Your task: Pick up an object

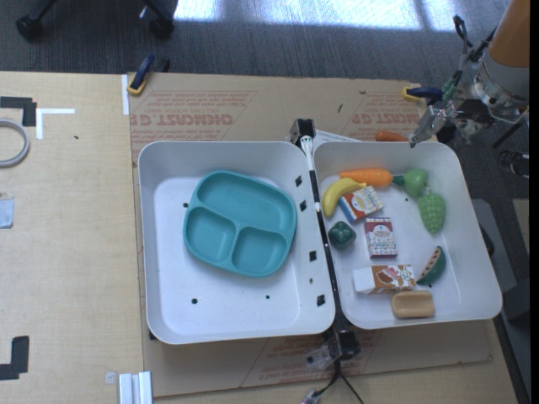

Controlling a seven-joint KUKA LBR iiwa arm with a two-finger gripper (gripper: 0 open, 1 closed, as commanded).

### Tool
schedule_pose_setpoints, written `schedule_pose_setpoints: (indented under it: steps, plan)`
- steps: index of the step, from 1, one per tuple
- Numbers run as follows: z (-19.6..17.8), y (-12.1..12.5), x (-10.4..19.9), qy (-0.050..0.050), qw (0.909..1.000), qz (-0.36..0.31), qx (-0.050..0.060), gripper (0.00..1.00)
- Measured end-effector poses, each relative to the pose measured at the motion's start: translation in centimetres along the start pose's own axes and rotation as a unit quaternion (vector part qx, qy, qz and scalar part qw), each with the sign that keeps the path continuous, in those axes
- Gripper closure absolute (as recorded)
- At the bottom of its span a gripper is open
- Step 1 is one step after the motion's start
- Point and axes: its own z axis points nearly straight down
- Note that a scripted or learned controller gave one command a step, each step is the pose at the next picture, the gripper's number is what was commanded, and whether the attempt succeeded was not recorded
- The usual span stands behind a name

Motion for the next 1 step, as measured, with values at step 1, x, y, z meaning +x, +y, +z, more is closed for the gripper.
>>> schedule_pose_setpoints:
  steps: [1]
  plan:
    - [12.9, -3.67, 0.24, 0.001, 1.0, 0.0, -0.002, 0.0]
